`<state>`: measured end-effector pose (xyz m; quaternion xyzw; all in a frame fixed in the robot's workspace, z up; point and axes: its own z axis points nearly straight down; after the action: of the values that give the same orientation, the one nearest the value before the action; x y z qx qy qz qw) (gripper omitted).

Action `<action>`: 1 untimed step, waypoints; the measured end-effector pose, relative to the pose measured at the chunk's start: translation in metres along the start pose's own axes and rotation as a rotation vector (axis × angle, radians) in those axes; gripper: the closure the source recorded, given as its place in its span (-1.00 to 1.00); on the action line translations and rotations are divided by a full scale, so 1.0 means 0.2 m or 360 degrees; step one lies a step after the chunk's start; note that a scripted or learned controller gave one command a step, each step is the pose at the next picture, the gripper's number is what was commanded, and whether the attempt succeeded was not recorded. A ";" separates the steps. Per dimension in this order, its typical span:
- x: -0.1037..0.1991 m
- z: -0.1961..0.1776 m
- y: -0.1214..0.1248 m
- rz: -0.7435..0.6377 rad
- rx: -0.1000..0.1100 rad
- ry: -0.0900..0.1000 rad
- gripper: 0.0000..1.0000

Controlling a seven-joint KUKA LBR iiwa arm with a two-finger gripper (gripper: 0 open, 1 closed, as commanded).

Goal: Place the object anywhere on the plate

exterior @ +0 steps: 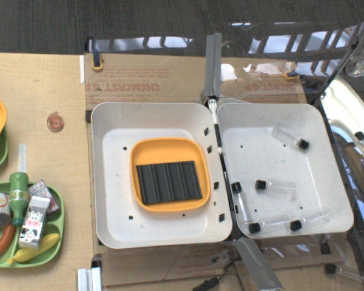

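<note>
We see a robotics lab: two white bins [103, 162] taped onto cardboard [145, 83] on a wooden surface [36, 90], toy food [24, 223] alongside, metal framing [291, 41] behind.

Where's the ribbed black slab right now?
In the camera view, the ribbed black rectangular slab lies flat on the orange square plate, in the middle of the left shallow white bin.

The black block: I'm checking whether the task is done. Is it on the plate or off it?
On it. The black block lies flat inside the orange plate, in the left bin, with the plate's rim showing all around it.
</note>
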<state>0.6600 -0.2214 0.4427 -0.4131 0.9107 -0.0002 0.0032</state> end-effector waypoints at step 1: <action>0.00 0.00 0.00 -0.0297 0.0000 -0.0001 1.00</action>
<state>0.6600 -0.2212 0.4430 -0.4961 0.8683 -0.0004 0.0033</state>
